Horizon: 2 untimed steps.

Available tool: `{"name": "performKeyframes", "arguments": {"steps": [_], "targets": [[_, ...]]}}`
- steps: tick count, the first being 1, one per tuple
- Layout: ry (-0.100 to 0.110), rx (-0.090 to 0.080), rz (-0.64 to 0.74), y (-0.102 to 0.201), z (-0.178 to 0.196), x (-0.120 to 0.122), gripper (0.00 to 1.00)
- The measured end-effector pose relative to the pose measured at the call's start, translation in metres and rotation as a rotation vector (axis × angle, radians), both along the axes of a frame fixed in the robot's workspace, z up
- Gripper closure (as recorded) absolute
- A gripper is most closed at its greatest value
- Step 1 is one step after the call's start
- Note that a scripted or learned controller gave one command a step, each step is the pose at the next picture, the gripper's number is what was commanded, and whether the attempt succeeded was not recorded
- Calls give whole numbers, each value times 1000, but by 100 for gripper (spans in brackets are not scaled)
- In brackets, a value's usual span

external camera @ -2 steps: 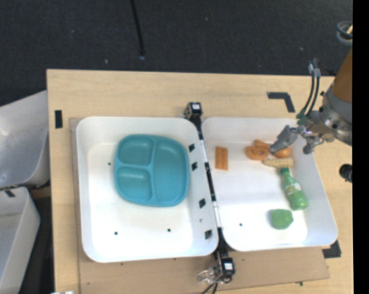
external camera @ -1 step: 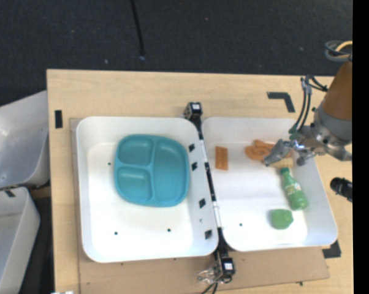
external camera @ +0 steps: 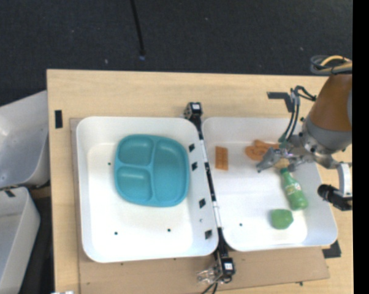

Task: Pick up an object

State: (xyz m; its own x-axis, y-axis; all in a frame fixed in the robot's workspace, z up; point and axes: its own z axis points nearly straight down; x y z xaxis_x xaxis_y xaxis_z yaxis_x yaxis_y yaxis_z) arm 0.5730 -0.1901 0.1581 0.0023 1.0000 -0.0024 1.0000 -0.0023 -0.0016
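Two white bins sit side by side; the gripper (external camera: pixel 276 158) hangs in the right bin (external camera: pixel 246 225) near its far edge, fingers spread apart, gripping nothing, just over the green bottle's (external camera: pixel 293 190) cap, beside an orange piece (external camera: pixel 256 150).

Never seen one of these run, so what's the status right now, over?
Tool low in right bin, between orange piece and green bottle. Nothing seen gripped. Green lump, brown block nearby; teal tray in left bin.
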Motion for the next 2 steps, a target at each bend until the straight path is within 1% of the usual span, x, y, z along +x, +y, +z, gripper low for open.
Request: {"name": "performKeyframes", "arguments": {"steps": [1, 2], "targets": [[1, 1, -1, -1, -53, -1, 0], [-6, 0, -4, -2, -39, 1, 100]]}}
